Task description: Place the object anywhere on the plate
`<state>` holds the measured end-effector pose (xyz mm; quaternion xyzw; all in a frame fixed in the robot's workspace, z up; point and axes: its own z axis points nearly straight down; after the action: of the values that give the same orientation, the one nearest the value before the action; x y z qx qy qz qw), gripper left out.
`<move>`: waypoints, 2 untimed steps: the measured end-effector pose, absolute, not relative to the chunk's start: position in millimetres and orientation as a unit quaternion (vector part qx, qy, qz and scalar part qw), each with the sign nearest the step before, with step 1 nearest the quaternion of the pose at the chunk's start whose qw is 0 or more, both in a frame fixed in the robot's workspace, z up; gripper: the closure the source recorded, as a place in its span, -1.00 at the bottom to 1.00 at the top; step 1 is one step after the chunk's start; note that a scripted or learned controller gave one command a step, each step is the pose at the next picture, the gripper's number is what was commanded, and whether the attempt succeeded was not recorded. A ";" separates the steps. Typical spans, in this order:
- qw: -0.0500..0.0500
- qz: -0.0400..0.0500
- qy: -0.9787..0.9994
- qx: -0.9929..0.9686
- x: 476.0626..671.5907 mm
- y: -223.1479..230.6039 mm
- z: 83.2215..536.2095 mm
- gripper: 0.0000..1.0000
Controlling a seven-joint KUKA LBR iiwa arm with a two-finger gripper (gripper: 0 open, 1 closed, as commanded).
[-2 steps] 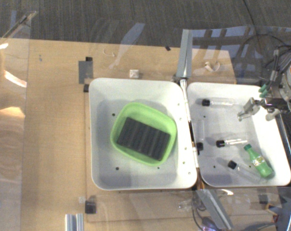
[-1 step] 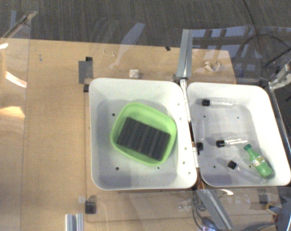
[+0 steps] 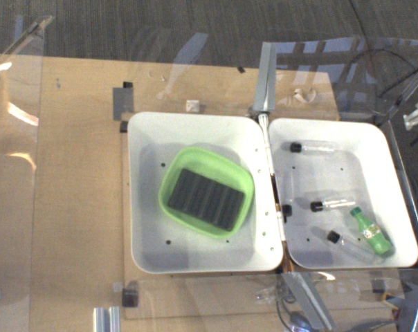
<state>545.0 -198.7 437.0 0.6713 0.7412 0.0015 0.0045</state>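
Fingers: can't tell how far open or whether they grip anything; a pale part [image 3: 416, 113] juts in at the far right edge, too little of it to tell what it is

Two white bins side by side on the wooden counter [image 3: 57, 185], rims touching in the middle. Left bin [image 3: 136, 185] holds a green plate [image 3: 169, 185], rounded square, turned a bit askew, roughly mid-bin. A dark ribbed slab [image 3: 206, 199] lies flat on the plate, inside its rim, covering most of its floor. Green rim shows all round it

Right bin [image 3: 397, 178] holds the loose stuff:
- green bottle [image 3: 371, 234], lying on its side at near right, neck pointing far-left
- clear tube [image 3: 313, 146] with black cap at the far side, lying left-right, cap to the left
- second capped tube [image 3: 330, 205] mid-bin, cap also left
- third capped tube [image 3: 344, 243] near side, slanted, just beside the bottle; can't tell if they touch

All of these are well apart from the plate, in the other bin

Small black bit [image 3: 286, 211] sits by the seam between the bins. Grey metal bar [image 3: 266, 75] runs away from the seam on the far side. Tiny pale cube [image 3: 192, 106] on the counter just beyond the left bin. Black blocks at far-left corner [image 3: 127, 87] and near-left corner [image 3: 129, 297] of that bin
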 end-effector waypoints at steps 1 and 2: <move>0.004 0.001 0.836 0.549 522.2 -205.3 436.3 -1.00; 0.008 0.001 0.838 0.546 524.9 -204.0 448.2 1.00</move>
<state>524.9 -204.0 448.2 0.5462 0.8376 0.0012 0.0082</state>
